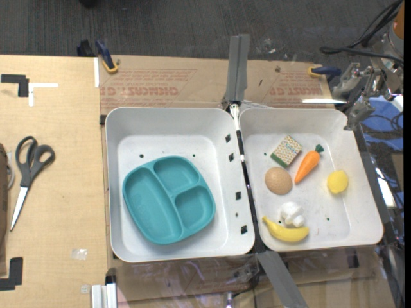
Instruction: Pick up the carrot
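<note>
The orange carrot [307,163] with a green top lies tilted in the right bin [366,191], in its upper middle part. It sits between a small patterned block [286,150] on its left and a yellow lemon [338,181] on its right. My gripper [358,110] hangs above the bin's far right corner, up and to the right of the carrot and apart from it. Nothing shows in its grasp.
Also in the right bin are a brown egg [278,180], a white lump [292,213] and a banana [286,231] near the front wall. The left bin [115,172] holds a teal divided plate [168,199]. Scissors [29,172] lie on the bench at far left.
</note>
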`<state>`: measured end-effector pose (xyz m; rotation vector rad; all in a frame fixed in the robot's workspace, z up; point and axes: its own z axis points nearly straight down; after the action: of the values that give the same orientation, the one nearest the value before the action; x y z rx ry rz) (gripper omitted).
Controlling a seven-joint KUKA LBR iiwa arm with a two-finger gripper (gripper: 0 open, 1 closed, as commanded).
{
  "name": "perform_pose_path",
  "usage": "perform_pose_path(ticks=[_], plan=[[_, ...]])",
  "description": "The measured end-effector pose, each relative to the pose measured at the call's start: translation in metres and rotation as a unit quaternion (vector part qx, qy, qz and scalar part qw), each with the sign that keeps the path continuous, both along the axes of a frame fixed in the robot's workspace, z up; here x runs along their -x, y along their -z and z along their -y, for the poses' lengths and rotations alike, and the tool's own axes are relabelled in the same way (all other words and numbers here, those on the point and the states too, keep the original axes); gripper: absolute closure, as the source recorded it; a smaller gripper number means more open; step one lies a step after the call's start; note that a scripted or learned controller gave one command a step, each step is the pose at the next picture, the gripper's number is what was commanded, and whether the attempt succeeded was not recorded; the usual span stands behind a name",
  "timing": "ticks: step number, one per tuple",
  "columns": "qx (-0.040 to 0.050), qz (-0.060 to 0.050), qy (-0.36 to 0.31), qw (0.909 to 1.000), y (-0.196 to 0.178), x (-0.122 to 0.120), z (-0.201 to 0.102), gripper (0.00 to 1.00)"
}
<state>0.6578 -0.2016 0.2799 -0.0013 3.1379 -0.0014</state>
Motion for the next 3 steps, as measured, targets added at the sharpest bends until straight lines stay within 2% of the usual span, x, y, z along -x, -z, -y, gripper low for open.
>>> perform_pose_path(ticks=[1,2,3], plan=[[0.0019,0.005,0.040,0.9992,0.168,-0.005,0.009,0.00],[0.0023,0.008,0.039,0.9992,0.157,-0.007,0.007,1.00],[-0.0002,0.001,0.056,0.9984,0.088,0.000,-0.041,1.00]])
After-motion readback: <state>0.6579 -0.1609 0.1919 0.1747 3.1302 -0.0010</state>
